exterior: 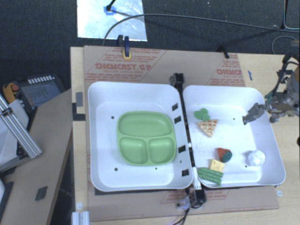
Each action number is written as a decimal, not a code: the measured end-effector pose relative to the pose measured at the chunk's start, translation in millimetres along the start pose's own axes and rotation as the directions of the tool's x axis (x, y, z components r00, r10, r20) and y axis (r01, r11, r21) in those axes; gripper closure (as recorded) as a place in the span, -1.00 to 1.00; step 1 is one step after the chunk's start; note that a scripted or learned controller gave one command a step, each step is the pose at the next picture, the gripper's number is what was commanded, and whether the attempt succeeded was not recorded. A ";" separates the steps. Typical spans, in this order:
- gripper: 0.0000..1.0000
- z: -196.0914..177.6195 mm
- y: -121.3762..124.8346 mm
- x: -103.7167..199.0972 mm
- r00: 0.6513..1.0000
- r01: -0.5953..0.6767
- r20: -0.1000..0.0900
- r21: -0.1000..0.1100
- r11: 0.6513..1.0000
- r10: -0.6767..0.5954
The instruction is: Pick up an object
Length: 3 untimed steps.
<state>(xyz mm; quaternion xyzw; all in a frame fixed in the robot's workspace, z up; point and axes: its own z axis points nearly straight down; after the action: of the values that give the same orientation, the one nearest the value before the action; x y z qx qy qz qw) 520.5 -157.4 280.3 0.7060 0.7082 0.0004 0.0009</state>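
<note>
I see my gripper (253,113) hovering over the right bin's (269,146) upper right; I cannot tell its state. Toy foods lie apart below it: waffle wedge (208,126), strawberry (223,153), white ball (256,158)

Green tray (146,138), white bins (140,93)

Red print reading "CHEMCAST" followed by letters that look like "GP" stands on the brown paper-faced sheet (154,62) under the two bins, in the upper middle of the frame just above the left bin. The same red print repeats, slanted, on the sheet toward the upper right, above the right bin. Fainter repeats along the lower edge are too blurred to read.
</note>
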 end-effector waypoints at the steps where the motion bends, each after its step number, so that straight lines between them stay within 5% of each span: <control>1: -1.00 62.9 0.7 1.2 1.000 -0.002 -0.002 0.005 1.000 0.002; 3: -1.00 150.4 2.1 13.3 1.000 -0.002 -0.002 0.005 1.000 0.002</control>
<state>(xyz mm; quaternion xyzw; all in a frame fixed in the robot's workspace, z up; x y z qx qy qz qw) 522.9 -144.2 130.0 0.7069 0.7074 -0.0005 -0.0018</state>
